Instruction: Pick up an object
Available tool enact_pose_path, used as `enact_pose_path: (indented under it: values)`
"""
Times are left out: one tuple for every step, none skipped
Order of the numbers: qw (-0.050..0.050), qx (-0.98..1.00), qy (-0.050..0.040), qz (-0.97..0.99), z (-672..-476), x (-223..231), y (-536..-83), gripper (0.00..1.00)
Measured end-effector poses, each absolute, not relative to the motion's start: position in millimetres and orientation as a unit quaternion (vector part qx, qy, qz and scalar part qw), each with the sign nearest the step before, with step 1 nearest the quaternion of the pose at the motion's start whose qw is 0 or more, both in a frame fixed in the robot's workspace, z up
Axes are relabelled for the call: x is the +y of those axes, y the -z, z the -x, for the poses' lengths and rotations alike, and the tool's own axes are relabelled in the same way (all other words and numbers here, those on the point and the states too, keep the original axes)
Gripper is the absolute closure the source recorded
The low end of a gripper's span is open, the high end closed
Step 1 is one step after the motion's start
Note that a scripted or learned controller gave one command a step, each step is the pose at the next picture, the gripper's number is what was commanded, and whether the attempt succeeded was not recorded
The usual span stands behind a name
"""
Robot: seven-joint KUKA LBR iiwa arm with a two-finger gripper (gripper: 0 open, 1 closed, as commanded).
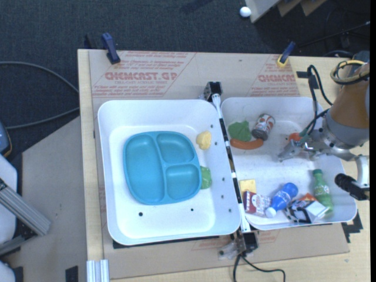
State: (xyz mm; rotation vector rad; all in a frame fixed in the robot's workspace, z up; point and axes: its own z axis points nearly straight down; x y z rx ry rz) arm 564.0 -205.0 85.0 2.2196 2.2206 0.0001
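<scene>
My gripper [292, 149] reaches in from the right and hangs low over the middle of the right bin [276, 108], above bare white floor. A small orange piece [294, 137] shows just beside it. To its left lie a tipped can [264, 126], a green leafy item [239, 128] and a red-orange sausage shape [247, 144]. Along the bin's front edge are a blue bottle [282, 197], a green bottle [321, 190], a yellow and red packet [249, 196] and a small dark and orange item [302, 210].
The left bin [117, 216] holds a blue divided plate [163, 167], with a yellow lump [204, 139] and a green piece [205, 178] by its right side. A black-studded wall [226, 151] divides the two bins. Blue clamps [110, 47] grip the bench's back edge.
</scene>
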Motion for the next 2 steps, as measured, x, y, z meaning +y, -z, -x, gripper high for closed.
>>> enact_pose_path:
  values:
    - [0.0,0.709,-0.0018,-0.706,-642.5,-213,-86,0.0]
    - [-0.001,0.707,0.0003,-0.707,-596.2,-190,-85,0.0]
